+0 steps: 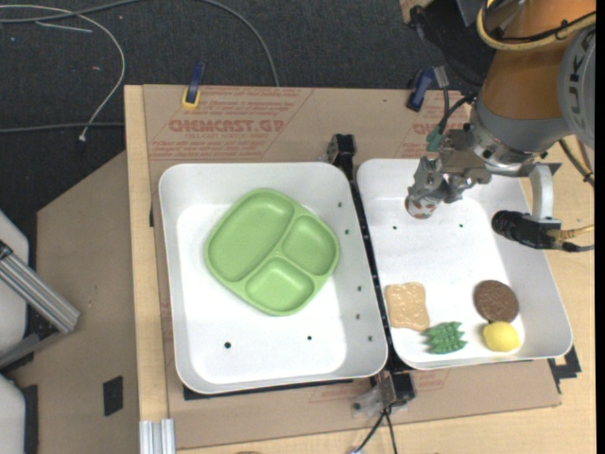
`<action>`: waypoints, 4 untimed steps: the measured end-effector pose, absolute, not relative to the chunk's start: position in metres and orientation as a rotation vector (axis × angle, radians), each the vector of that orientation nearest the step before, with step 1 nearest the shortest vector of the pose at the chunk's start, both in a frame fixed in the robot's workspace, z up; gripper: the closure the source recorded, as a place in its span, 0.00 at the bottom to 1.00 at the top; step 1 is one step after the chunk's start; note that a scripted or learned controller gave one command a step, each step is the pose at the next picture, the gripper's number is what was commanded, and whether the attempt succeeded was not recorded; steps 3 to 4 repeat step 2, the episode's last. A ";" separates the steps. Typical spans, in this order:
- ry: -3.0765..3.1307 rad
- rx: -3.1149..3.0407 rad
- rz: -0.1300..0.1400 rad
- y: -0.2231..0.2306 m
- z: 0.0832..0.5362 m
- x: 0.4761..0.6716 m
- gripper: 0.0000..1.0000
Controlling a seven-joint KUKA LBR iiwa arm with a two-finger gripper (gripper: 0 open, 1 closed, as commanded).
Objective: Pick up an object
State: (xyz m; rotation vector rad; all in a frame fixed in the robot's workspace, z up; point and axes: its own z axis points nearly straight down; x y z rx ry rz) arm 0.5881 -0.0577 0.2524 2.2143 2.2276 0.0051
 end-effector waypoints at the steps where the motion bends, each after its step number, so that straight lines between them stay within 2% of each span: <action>1: 2.233 2.217 0.002 0.004 0.254 0.578 1.00; 2: 2.231 2.219 -0.003 0.052 0.238 0.570 1.00; 4: 2.231 2.219 -0.003 0.052 0.238 0.570 1.00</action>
